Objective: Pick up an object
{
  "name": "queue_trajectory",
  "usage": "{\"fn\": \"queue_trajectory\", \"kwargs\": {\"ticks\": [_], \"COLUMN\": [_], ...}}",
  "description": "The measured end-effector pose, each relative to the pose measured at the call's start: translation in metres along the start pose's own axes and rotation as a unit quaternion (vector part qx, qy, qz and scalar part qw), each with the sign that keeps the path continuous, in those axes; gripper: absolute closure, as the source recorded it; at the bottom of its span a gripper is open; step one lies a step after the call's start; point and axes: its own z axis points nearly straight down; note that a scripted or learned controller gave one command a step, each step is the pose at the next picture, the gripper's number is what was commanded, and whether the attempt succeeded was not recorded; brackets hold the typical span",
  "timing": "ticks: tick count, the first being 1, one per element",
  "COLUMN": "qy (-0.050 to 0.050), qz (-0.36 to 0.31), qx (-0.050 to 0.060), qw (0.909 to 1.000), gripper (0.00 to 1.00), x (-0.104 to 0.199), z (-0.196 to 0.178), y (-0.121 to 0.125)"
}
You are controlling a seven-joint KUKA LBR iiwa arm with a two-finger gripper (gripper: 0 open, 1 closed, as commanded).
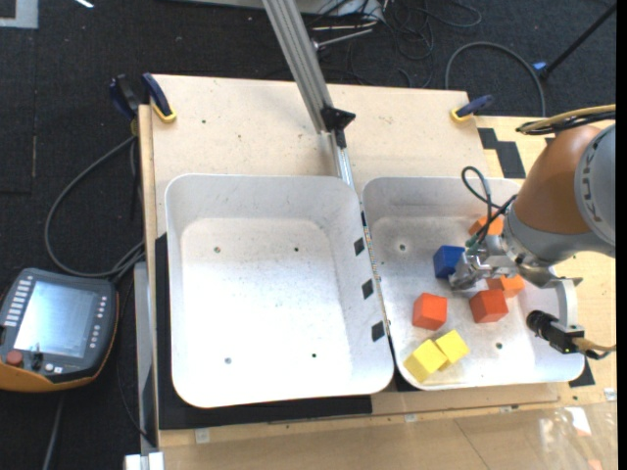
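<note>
Gripper (468,274) low in right bin (392,213), finger state cannot tell. Blue block (448,259) touching its left side, not seen between fingers. Red block (488,305) just near-right; orange block (429,311) and yellow blocks (437,353) nearer, apart.

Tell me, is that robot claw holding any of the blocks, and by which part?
It cannot be told. The gripper sits low in the right bin, right beside the blue block, but no block shows between its fingers.
</note>
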Motion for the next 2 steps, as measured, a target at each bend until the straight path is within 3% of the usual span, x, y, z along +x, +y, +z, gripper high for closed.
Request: {"fn": "queue_trajectory", "kwargs": {"ticks": [1, 2], "qy": [0.0, 0.001], "qz": [0.0, -0.005], "qx": [0.0, -0.002], "qw": [1.0, 1.0], "gripper": [0.0, 0.0], "x": [0.001, 0.045], "z": [0.0, -0.001], "y": [0.0, 0.081]}}
